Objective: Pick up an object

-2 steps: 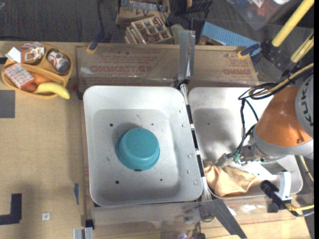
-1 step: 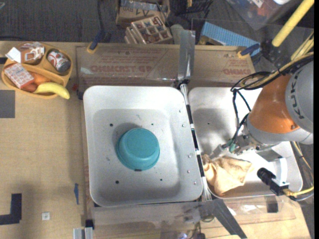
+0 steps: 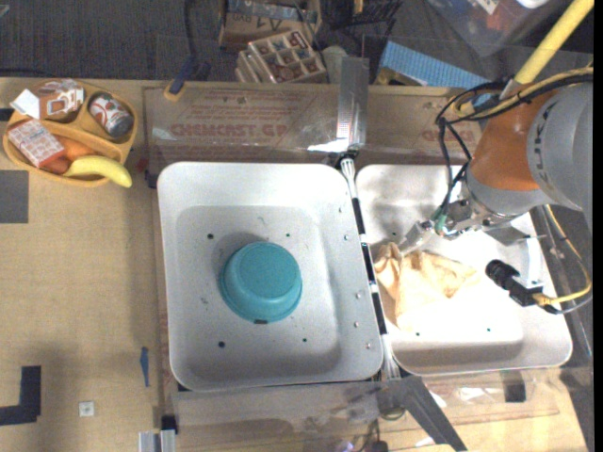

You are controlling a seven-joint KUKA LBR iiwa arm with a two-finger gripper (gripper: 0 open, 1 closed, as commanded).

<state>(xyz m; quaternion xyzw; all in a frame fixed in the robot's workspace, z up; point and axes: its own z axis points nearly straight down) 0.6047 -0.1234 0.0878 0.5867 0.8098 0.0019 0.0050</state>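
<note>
Looking down at a slant through the camera view. Reaching in from the right side of the right bin (image 3: 476, 337) with the arm (image 3: 513, 158), and hanging the gripper (image 3: 426, 234) over that bin's middle, a little toward its left. Meeting there the upper edge of the cloth (image 3: 419, 281): tan, crumpled, lying in the right bin's left half, close against its left wall. Being unable to tell the claw's state from this angle, whether open, closed or gripping. Being unable as well to tell touching from hanging just above the cloth.

Sitting well to the left of the right bin, in the middle of the left bin (image 3: 188, 252): a teal bowl (image 3: 262, 281), seemingly mouth-down and far from the gripper.

Judging the step in hand as closing in on the cloth, the likeliest thing to pick, with no lift showing yet. Judging the task as early, then, with nothing seen carried.

Calling next for settling onto a raised fold toward the middle of the right bin, rather than the flat hem by its left wall. Then pinching deep enough to gather several layers, and rising straight up. Risking, with so soft a thing, catching a single thin layer and slipping free, or scraping the floor of the right bin.
</note>
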